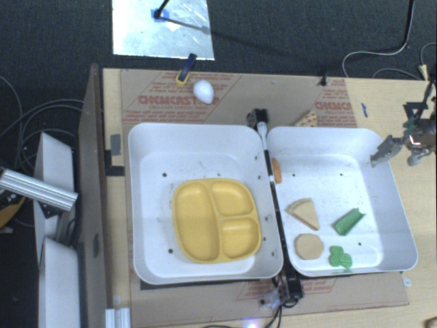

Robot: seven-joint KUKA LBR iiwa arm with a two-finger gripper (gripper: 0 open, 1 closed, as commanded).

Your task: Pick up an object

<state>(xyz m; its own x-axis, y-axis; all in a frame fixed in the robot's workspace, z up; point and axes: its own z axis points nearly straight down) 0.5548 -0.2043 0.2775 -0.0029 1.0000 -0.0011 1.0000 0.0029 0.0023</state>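
Observation:
The right bin (382, 203) holds a tan wedge (304, 214), a round tan disc (308, 246), a green block (348, 221) and a green leafy piece (339, 257). A thin orange stick (276, 170) lies along this bin's left wall. My gripper (398, 154) hangs over the bin's far right rim, well away from all these pieces. Its two fingers stand apart with nothing between them. The left bin (153, 162) carries a yellow divided plate (217, 219).
A white egg-shaped object (203, 91) and a small yellow-and-blue item (184, 70) lie on the cardboard behind the left bin. A shiny sheet (162, 19) lies on the floor beyond. Cables run at the left and top right.

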